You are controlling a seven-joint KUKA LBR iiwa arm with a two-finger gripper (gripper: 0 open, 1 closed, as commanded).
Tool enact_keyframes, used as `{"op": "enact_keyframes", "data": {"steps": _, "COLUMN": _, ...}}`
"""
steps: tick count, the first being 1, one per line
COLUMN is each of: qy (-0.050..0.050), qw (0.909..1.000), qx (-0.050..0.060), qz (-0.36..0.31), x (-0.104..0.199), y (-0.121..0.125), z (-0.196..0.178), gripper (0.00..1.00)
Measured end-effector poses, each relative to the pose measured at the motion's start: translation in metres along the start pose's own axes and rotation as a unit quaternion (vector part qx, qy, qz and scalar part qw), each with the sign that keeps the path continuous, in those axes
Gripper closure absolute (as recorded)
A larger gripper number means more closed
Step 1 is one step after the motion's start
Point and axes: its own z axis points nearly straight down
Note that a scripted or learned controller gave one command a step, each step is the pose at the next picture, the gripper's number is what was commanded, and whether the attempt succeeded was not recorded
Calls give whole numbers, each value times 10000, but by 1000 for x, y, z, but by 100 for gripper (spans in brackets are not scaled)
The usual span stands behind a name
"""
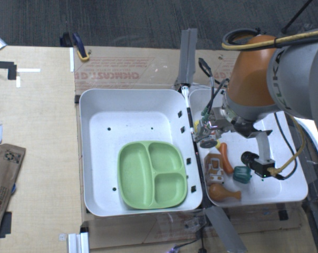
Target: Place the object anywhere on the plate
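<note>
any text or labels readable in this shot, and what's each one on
"CHEMCAT" in faint red print, upside down, on the cardboard sheet behind the bins; the rest of that line is too blurred to read.
A recycling symbol on the brown bag at the left edge; its small print is unreadable.
Letters on the arm: too cut off to read.

One fixed camera looks down aslant on both bins (90, 141), arm (269, 73) entering right.

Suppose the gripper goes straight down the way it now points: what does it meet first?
Probably the orange carrot-like piece or the brown box-like toy lying just below the gripper in the right bin; depth is unclear from this slanted view.
</note>
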Motion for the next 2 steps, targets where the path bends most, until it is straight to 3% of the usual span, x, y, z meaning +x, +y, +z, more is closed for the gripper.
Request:
{"op": "enact_keyframes", "data": {"steps": 1, "qy": -2, "qw": 9731, "qx": -5, "qz": -2302, "x": 54, "y": 3, "z": 0, "gripper": 100}}
{"op": "enact_keyframes", "data": {"steps": 2, "qy": -4, "qw": 9668, "qx": -6, "qz": -2557, "x": 110, "y": -25, "z": 34, "gripper": 100}}
